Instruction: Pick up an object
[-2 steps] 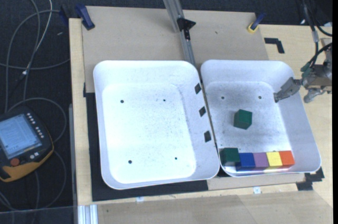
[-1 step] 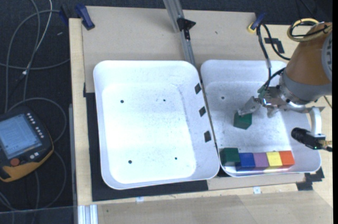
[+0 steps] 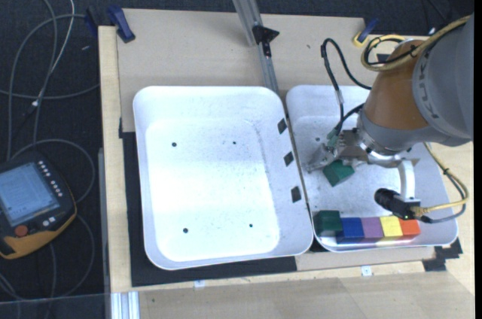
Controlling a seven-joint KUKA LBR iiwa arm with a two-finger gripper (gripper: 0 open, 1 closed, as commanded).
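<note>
I have the pincer (image 3: 334, 156) down in the right bin (image 3: 316, 110), just above a green block (image 3: 338, 173) — whether it's clenched or released I cannot tell. I judge the grasp step is in hand — next comes a straight lift to test it.

My robotics lab bench.
Loose cables (image 3: 45, 47) trail over dark carpet left of my white bins (image 3: 211, 174), beside a teach pendant (image 3: 30, 205).

You see a tan bench (image 3: 188, 47) on dark carpet (image 3: 45, 47), cables (image 3: 30, 24) trailing left, 1 pendant (image 3: 30, 201) beside it.
</note>
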